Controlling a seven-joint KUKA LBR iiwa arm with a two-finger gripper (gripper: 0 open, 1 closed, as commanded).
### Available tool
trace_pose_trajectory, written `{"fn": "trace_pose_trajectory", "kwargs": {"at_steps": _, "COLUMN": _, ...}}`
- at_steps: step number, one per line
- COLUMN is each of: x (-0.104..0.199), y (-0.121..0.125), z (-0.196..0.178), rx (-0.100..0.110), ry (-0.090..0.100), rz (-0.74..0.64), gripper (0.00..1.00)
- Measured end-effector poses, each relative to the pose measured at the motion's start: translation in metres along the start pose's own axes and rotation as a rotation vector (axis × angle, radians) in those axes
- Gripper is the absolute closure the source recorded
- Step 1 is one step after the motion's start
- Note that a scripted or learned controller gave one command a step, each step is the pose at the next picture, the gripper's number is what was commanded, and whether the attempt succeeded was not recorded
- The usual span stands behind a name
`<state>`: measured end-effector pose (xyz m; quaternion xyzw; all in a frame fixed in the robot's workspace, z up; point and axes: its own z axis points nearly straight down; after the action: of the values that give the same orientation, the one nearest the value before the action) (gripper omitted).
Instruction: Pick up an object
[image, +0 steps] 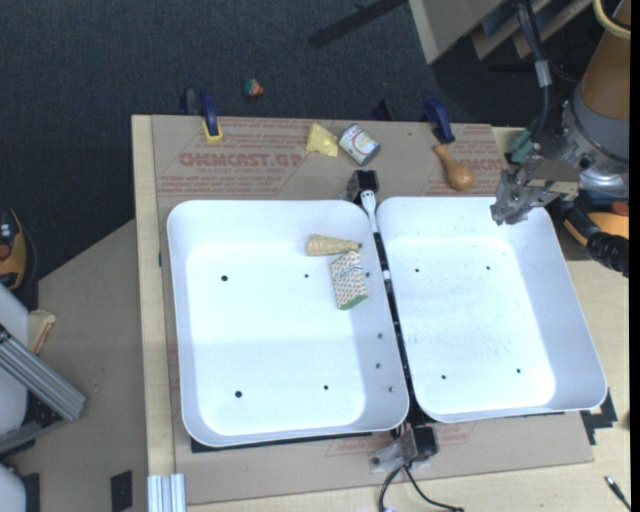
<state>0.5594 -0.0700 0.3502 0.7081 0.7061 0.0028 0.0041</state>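
Two small objects lie in the left bin (200, 300), near its upper right part. One is a tan cone-shaped piece (331, 245). Just below it sits a patterned green-and-white packet (348, 279). My gripper (510, 210) hangs over the far right corner of the right bin (560, 330), well away from both objects. I see nothing between its fingers.
On the cardboard behind the bins lie a yellow wedge (322, 141), a small white box (359, 144) and a wooden-handled tool (453, 167). Blue clamps (209, 115) hold the board's far edge. A black divider strip (385, 290) runs between the bins.
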Motion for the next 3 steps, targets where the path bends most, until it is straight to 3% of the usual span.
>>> {"fn": "trace_pose_trajectory", "kwargs": {"at_steps": 1, "x": 0.051, "y": 0.031, "z": -0.120, "rx": -0.009, "ry": 0.002, "rz": -0.009, "gripper": 1.00}}
{"fn": "trace_pose_trajectory", "kwargs": {"at_steps": 2, "x": 0.132, "y": 0.105, "z": 0.003, "rx": 0.018, "ry": 0.003, "rz": -0.011, "gripper": 1.00}}
{"fn": "trace_pose_trajectory", "kwargs": {"at_steps": 3, "x": 0.204, "y": 0.095, "z": 0.079, "rx": 0.019, "ry": 0.003, "rz": -0.010, "gripper": 1.00}}
